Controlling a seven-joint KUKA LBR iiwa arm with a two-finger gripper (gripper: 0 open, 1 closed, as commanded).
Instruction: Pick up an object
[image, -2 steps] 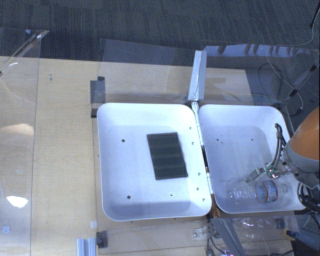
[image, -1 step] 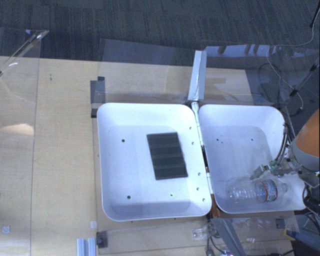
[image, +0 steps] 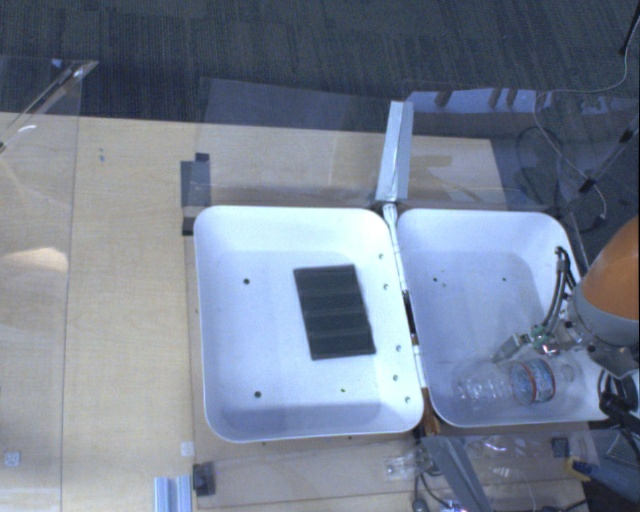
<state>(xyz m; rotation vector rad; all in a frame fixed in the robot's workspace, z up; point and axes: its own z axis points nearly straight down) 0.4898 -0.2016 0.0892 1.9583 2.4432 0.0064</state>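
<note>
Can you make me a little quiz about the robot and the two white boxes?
1. True or false: the flat dark ribbed rectangular block lies in the left shallow white bin.
2. Which bin holds the clear plastic bottle with a colourful label? A) left B) right shallow white bin
3. Fill in: the bottle lies on its ____, near the front edge of its bin.

Key: 1 true. 2 B. 3 side. The grey arm with the orange band reaches in beside the bottle; whether its gripper holds it is unclear.
</note>
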